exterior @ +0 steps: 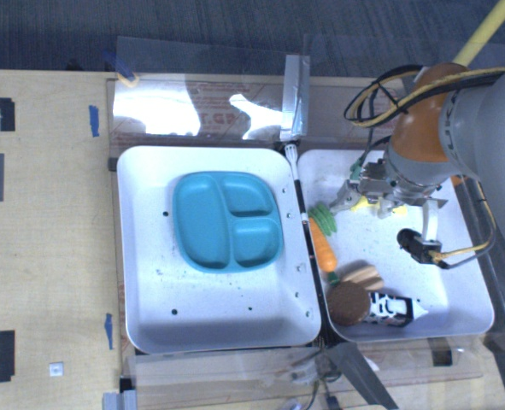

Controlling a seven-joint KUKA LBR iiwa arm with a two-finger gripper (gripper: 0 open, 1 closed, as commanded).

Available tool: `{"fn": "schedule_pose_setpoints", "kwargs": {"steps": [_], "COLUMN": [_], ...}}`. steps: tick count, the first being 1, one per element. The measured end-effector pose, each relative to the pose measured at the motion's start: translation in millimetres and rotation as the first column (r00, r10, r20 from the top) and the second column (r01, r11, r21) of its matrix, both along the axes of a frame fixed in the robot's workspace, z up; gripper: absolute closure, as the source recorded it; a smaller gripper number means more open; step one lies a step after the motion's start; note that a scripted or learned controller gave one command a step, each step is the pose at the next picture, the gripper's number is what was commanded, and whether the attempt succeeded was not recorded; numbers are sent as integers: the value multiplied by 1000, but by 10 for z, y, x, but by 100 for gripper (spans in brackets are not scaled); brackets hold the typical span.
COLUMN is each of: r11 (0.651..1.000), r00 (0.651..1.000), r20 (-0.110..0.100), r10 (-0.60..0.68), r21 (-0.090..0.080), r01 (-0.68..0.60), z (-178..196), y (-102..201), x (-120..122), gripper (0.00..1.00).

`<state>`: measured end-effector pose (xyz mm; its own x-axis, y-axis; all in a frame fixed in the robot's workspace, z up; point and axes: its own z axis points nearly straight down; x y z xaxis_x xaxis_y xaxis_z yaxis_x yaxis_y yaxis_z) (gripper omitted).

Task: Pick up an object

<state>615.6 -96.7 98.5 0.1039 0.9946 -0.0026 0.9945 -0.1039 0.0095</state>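
My gripper [382, 202] hangs over the far part of the right bin [466, 301], under the grey wrist with its orange band. A small yellow bit shows right beneath it, too small to identify. A toy carrot [322, 239] with a green top lies along the bin's left wall, below and left of the gripper. At the near left sit a brown round object [349, 301] and a tan piece [361, 274]. A black-and-white object [392, 307] lies just to their right.
The left bin [145, 297] holds a blue divided plate [228, 220]. A black cable end [419, 246] dangles over the right bin's middle. A clear plastic sheet and a metal post [293, 96] stand behind the bins.
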Motion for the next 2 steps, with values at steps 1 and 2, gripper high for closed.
{"fn": "schedule_pose_setpoints", "kwargs": {"steps": [1, 2], "r11": [971, 868], "r00": [971, 868], "r20": [-5, -3], "r10": [239, 497], "r21": [0, -5], "r01": [-239, -497], "z": [-127, 420], "y": [-496, -813], "x": [233, 530], "gripper": [0, 0]}}
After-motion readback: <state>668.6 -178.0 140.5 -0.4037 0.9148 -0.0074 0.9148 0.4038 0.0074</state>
